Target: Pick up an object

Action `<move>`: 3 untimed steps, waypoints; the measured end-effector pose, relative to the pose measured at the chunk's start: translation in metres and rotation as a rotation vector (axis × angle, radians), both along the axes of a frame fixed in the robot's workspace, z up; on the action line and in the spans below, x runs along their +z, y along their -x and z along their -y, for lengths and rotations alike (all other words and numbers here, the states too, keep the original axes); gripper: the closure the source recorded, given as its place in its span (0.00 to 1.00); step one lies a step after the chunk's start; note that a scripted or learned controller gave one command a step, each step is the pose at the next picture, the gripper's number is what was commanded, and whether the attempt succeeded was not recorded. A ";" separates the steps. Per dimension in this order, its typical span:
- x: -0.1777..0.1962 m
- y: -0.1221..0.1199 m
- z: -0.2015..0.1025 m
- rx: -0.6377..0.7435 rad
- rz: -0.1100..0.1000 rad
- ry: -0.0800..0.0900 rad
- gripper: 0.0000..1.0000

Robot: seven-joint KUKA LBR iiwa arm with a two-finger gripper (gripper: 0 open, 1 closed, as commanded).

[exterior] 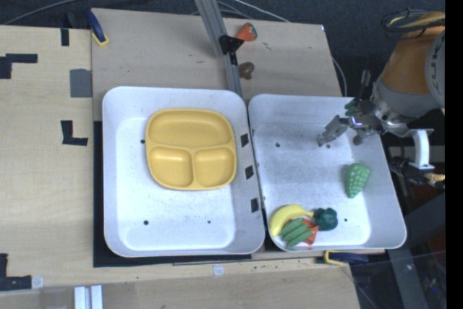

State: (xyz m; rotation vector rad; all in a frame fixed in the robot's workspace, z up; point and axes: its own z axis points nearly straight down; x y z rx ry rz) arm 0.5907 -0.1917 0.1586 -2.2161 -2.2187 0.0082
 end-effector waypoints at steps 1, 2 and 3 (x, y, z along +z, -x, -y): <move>-0.044 -0.001 -0.003 0.001 0.002 0.000 0.00; -0.032 -0.002 -0.003 0.002 0.005 0.000 1.00; 0.011 -0.007 -0.004 0.001 0.011 0.001 1.00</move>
